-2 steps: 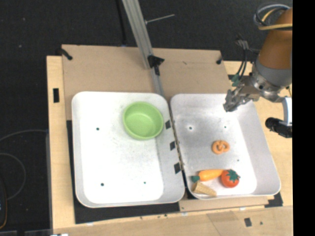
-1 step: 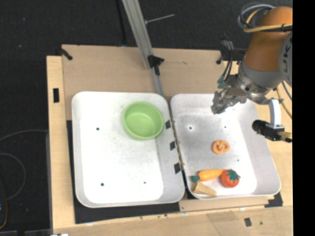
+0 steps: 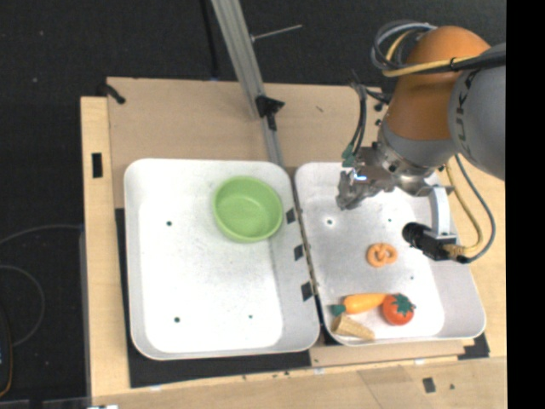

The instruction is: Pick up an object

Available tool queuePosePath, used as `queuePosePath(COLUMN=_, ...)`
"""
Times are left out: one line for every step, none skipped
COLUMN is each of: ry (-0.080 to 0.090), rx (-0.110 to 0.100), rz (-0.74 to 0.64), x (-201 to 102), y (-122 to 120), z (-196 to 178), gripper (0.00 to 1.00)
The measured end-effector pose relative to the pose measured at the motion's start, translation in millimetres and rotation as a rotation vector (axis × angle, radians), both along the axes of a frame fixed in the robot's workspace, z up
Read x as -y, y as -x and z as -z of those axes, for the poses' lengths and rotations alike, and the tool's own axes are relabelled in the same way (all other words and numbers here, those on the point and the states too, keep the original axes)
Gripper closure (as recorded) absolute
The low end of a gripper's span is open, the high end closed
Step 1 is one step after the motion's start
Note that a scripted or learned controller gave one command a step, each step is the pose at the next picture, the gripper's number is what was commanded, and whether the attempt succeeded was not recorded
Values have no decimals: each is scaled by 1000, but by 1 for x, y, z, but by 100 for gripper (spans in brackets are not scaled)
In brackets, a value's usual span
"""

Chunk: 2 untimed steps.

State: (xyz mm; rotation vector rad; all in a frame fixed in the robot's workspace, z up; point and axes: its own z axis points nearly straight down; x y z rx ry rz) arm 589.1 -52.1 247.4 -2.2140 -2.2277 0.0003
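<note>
The things I could be picking up are all lying in the right bin (image 3: 460, 318). A small orange pretzel-shaped toy (image 3: 381, 255) is sitting near the middle of it, by itself, so it is looking like the easiest one to grab. Down by the near edge, a toy carrot (image 3: 364, 302) is lying right beside a red tomato toy (image 3: 398, 309), with a little cone (image 3: 352, 329) just below the carrot. Those three are crowding each other, so I am guessing they would be harder to pinch.

My gripper (image 3: 349, 192) is hanging over the far left corner of that same bin, well apart from every toy and holding nothing. I am not able to tell how it is set from up here.

In the left bin (image 3: 145, 313) a green bowl (image 3: 247, 209) is resting near the far side, right side up
</note>
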Motion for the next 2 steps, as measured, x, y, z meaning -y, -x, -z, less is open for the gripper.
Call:
queuePosePath(ry=-1, rx=1, rz=-1, x=-50, y=24, z=-1, gripper=100)
queuePosePath(ry=-2, rx=1, rz=-3, x=-106, y=38, z=-8, gripper=100)
